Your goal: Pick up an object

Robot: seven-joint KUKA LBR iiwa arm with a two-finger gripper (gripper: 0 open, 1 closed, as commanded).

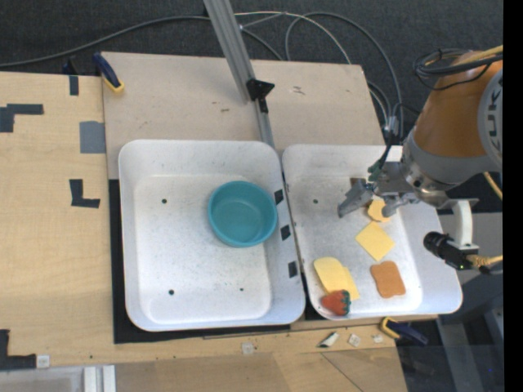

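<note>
I have the grey two-finger pincer (365, 202) down low in the right-hand shallow white bin (323, 170), near its middle, with the grey arm with its orange band (458, 133) reaching in from the right. From this slanted view I read the fingers as spread apart, with nothing between them, though the dark finger shapes are small and I would not swear to the width of the gap.

Just beside the pincer, on its arm side, sits a small rounded tan piece (377, 211), touching or nearly touching the gripper body; I cannot tell which. Below that lies a flat pale yellow square slice (374, 240). Further toward the near edge are an orange-brown oblong block (388, 279), a pale yellow rounded lump (333, 274) and a small red toy fruit with a green tip (336, 302) pressed against that lump. Well away, across the divide, a teal round plastic bowl (242, 212) stands in the left-hand white bin (147, 219).

My worry is alignment. The fingertips look offset from the tan piece, so closing here may pinch bare bin floor or just nudge the piece aside. The yellow slice is thin and flat, so the fingers could skate over it. The lump and the red fruit touch, so a grab there might drag both.
</note>
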